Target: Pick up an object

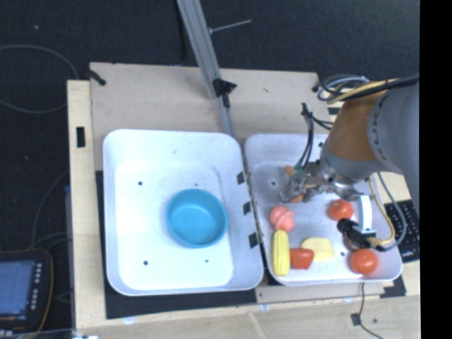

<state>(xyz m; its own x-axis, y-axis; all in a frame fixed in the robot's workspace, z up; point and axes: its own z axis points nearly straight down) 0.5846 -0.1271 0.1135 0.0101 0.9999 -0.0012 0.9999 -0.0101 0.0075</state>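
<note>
- A tan desk point(155, 97) stands on a dark floor, and a grey pole point(201, 41) slants down to it from the top of the view.
- Two white bins sit side by side on the desk. The left bin point(127, 154) holds one blue bowl point(196, 217), near its middle.
- The right bin point(265, 154) holds small toy foods: a pink piece point(283, 218), a corn cob point(280, 252) just below it, a red block point(301, 258) touching a yellow piece point(319, 248), and two tomatoes, one point(340, 209) beside the arm and one point(364, 261) near the bin's lower right corner.
- The arm point(367, 133) reaches in from the right, and the hand point(300, 186) is low in the right bin's upper part, just above the pink piece. It is too blurred to tell how far it is open or whether it has hold of anything.
- The pink piece is the nearest candidate. It looks light, probably smooth and lumpy, so it may slip; a grip across its middle seems safest.
- The corn cob is long, so it would be best taken across its width.
</note>
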